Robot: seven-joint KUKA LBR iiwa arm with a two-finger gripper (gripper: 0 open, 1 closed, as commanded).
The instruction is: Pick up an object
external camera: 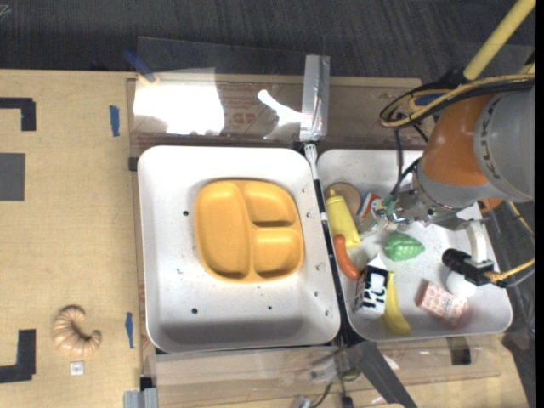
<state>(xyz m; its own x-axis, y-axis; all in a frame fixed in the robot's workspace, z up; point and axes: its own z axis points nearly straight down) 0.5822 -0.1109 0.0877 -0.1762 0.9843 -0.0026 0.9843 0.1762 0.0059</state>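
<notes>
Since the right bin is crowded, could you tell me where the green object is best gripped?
Probably from above, across the middle of the green object: it is a small rounded lump with bare floor of the right bin around it, and the gripper hangs right beside it.

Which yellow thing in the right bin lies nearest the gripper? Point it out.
The yellow bottle along the bin's left wall, left of the gripper. The banana lies farther off, by the front edge beside the black and white pack.

The left bin (161, 253) lies open around its yellow tray (249, 229); toys crowd the right bin (493, 317).
</notes>
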